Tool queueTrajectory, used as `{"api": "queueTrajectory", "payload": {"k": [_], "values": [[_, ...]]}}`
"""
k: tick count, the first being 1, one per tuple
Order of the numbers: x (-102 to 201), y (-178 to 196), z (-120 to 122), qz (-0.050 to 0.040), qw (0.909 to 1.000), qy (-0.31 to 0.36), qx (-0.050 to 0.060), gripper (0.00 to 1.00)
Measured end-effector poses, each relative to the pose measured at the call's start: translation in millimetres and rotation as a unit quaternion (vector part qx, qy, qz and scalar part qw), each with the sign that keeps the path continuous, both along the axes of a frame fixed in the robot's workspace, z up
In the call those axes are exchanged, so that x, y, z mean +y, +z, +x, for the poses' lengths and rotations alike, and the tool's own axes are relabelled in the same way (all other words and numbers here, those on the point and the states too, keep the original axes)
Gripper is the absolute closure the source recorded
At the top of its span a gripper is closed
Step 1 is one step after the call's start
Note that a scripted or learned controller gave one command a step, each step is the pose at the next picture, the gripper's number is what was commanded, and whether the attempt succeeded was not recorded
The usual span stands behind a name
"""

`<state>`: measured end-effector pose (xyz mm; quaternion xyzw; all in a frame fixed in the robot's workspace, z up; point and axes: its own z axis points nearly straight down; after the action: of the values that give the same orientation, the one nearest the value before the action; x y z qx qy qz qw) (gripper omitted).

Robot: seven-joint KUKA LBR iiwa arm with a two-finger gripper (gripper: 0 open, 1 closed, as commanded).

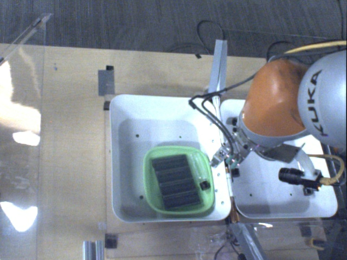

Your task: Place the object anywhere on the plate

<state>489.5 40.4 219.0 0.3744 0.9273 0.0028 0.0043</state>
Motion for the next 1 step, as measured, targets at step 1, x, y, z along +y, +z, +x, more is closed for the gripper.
{"api": "queueTrajectory", "payload": {"k": [1], "values": [[-0.3, -0.2, -0.1, -0.0001, 1.0, 0.0, 0.0, 0.0]]}}
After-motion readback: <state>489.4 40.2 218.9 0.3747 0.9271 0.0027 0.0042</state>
